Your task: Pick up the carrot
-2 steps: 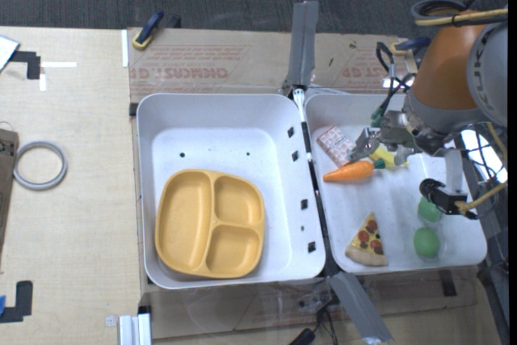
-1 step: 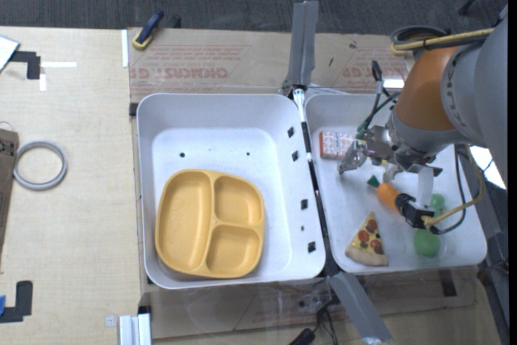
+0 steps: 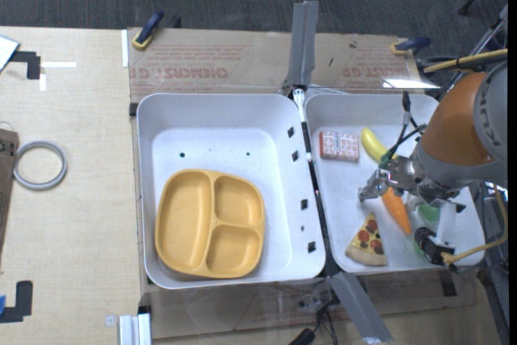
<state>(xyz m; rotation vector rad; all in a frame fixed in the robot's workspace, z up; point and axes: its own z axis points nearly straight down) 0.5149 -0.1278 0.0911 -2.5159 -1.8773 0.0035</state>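
Two white bins sat on the desk: the left bin (image 3: 153,125) held one yellow plate (image 3: 212,222). In the right bin (image 3: 343,105) lay one carrot (image 3: 396,211), one pizza slice (image 3: 368,241), one banana (image 3: 372,145) and one box (image 3: 338,145); the gripper (image 3: 386,182) had its jaws clamped on the carrot's upper end

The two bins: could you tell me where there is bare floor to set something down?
Left bin: bare strip behind the yellow divided plate. Right bin: crowded, with small box, banana, carrot, pizza slice and claw.
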